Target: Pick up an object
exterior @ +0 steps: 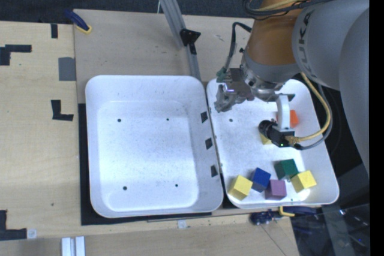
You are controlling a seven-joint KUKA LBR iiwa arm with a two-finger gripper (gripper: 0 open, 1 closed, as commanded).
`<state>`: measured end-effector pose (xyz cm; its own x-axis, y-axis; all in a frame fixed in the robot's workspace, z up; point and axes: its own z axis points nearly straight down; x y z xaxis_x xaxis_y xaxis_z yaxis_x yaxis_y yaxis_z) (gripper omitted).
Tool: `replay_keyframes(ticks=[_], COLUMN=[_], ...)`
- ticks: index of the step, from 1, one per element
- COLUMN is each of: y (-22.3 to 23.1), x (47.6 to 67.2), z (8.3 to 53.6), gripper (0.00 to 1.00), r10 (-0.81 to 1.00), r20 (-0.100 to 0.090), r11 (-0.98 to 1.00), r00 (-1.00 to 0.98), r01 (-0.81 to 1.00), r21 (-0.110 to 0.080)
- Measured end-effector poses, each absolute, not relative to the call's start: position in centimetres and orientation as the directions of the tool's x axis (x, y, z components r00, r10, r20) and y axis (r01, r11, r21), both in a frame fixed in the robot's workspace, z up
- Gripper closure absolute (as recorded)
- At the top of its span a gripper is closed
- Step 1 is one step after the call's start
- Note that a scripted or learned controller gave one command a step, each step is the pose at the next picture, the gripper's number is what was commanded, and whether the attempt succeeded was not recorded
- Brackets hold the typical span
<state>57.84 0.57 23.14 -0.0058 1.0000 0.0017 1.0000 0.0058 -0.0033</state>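
Fingers too indistinct to tell whether they are parted or closed; the gripper (pixel 224 98) sits over the upper left corner of the right bin (pixel 240 144).
Five blocks cluster at the lower end of that bin, well apart from the gripper. A yellow block (pixel 241 187) is at the left, with a blue block (pixel 261 178) and a purple block (pixel 276 188) just beside it. A green block (pixel 287 168) is above them and a second yellow block (pixel 304 180) is at the right. An orange block (pixel 293 119) lies near the bin's right wall. The left bin (pixel 144 147) lies alongside on the wooden bench (pixel 36 147).
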Motion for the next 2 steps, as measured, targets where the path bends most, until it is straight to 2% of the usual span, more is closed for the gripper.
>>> replay_keyframes(ticks=[2], y=[9.0], x=[52.6], z=[21.7], gripper=[1.0], r10=[1.0], r20=[0.0], r11=[0.006], r00=[-0.006], r01=[1.0], r21=[-0.005])
